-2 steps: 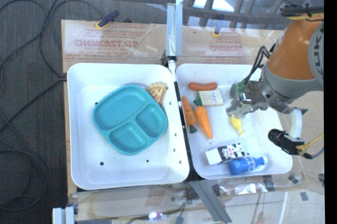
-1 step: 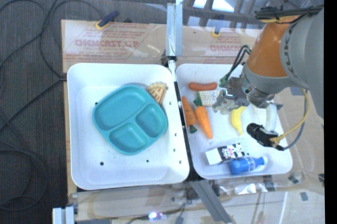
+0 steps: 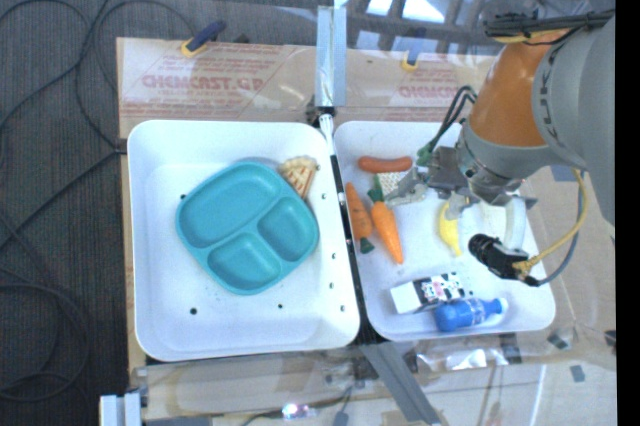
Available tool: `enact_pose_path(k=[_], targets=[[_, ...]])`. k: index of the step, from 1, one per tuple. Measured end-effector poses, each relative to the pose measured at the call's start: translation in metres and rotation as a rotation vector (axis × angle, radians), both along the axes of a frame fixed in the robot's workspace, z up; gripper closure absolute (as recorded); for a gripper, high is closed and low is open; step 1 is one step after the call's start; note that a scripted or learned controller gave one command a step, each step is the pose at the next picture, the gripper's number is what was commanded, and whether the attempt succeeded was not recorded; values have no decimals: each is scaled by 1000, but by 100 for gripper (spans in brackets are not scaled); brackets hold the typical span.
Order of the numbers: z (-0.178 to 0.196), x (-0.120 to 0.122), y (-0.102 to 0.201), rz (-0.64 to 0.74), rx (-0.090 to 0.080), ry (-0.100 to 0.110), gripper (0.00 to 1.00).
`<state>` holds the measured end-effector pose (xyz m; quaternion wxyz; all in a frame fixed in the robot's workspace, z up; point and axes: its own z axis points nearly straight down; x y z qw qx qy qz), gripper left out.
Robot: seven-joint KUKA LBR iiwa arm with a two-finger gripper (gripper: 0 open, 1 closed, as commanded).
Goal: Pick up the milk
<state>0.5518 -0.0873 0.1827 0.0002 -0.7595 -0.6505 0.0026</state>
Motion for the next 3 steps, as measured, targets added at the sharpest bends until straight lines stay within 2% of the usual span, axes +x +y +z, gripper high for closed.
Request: enact_pose_path(k=[1, 2, 3], targets=[[-55, -69, -44, -7, 4, 1, 0], [-34, -58, -41, 111, 6, -1, 0], [0, -68, 11, 224, 6, -1, 0]])
